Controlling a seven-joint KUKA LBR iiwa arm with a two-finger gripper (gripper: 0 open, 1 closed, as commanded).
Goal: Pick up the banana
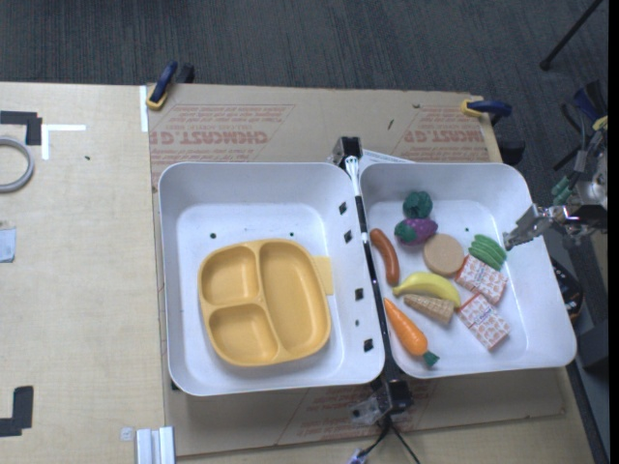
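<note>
Banana (428, 285) lying in the right bin (542, 346), gripper (520, 227) off it at the bin's 3 o'clock rim.

Banana: yellow, curved, flat on its side near bin centre, touching the cone wafer (431, 307) at its 6 o'clock, tan disc (444, 254) at 12, sausage (385, 255) at 10, carrot (407, 329) at 7, two wrapped packets (482, 300) at 3. Tightly hemmed; bare bin floor lies mostly along the 6 o'clock wall. Gripper small, partly blurred against the rim, jaw spacing cannot be told; nothing seen between them. Arm cut off at frame's 3 o'clock edge. Left bin (184, 259) holds a yellow divided plate (263, 301).
</note>
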